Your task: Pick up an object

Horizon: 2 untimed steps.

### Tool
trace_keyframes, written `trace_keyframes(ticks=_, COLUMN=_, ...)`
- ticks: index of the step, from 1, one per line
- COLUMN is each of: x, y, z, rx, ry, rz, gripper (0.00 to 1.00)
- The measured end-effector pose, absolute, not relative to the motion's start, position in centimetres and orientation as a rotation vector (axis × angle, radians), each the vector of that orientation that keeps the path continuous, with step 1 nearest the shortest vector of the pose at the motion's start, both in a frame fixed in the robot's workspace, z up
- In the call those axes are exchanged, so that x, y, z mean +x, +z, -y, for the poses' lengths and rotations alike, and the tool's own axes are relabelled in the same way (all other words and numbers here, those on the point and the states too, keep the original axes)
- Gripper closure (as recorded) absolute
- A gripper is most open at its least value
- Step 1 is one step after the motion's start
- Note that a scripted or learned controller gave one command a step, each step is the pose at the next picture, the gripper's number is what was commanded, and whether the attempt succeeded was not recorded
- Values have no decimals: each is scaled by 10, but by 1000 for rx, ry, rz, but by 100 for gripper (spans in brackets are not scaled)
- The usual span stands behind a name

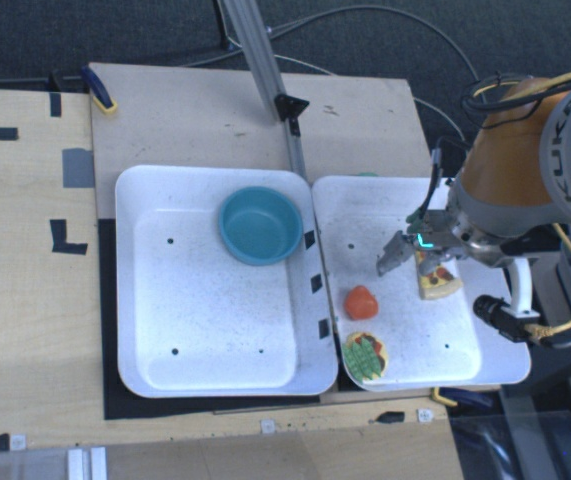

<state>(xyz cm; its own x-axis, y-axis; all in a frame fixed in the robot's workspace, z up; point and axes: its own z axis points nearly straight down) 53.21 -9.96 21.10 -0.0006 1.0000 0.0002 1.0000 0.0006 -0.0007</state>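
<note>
Where the bench (215,118) comes nearest the camera, a round green-topped toy food piece (365,355) lies in the right bin (465,363) beside the divider, and just beyond it sits a red toy tomato (361,303). Farther in, the gripper (412,255) hangs over the same bin with its fingers spread apart and nothing between them, one dark finger (393,256) angled left while a yellowish toy wedge (438,284) lies just beside and partly beneath the other. In the left bin (165,348), a teal bowl (260,225) rests upright near the far right corner.
</note>
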Motion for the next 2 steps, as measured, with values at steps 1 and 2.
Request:
trace_keyframes(ticks=1, x=532, y=211, z=100, rx=-2220, ry=0, rz=2222, gripper=0)
trace_keyframes(ticks=2, x=530, y=148, z=98, rx=-2218, ry=6, rz=2219, gripper=0)
